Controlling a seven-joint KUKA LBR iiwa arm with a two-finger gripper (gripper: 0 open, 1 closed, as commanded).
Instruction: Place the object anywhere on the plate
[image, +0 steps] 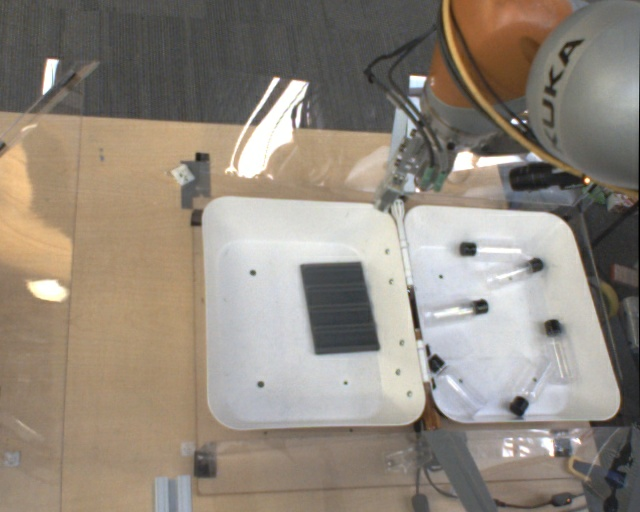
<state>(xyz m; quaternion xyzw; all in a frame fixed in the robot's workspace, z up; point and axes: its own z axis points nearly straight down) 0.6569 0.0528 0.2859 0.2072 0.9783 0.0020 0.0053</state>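
Hovering jaws (388, 200) above bins' shared back edge, spread unreadable, dark ridged plate (340, 307) left, capped vials (458, 311) scattered right.

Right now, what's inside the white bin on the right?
The right bin holds several clear tubes with black caps, lying scattered on their sides. The arm hangs over its far edge, hiding that part of the rim.
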